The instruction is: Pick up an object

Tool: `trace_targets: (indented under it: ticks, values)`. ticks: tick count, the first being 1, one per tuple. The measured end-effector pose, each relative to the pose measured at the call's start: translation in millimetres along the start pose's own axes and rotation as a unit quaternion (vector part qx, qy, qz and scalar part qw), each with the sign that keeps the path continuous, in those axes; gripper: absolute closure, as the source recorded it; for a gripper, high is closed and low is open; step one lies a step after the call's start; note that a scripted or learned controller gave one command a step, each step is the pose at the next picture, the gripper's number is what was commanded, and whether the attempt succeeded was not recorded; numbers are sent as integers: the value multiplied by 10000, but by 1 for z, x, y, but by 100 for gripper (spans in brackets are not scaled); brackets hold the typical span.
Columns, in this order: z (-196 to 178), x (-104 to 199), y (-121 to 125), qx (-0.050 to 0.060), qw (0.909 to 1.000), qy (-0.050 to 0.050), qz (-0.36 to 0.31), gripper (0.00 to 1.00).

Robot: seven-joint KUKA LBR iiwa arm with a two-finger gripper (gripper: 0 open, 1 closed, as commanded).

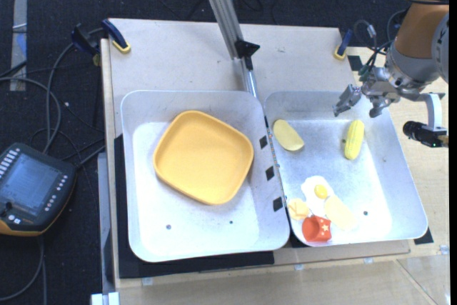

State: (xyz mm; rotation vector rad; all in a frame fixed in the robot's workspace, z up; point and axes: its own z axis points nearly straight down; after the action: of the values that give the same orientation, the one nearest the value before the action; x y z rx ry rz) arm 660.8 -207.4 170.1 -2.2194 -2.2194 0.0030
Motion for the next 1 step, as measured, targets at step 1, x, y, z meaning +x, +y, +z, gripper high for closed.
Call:
trace_targets:
  ticks: [1]
  values:
    - [43,-1,1,1,10000,1,-2,0]
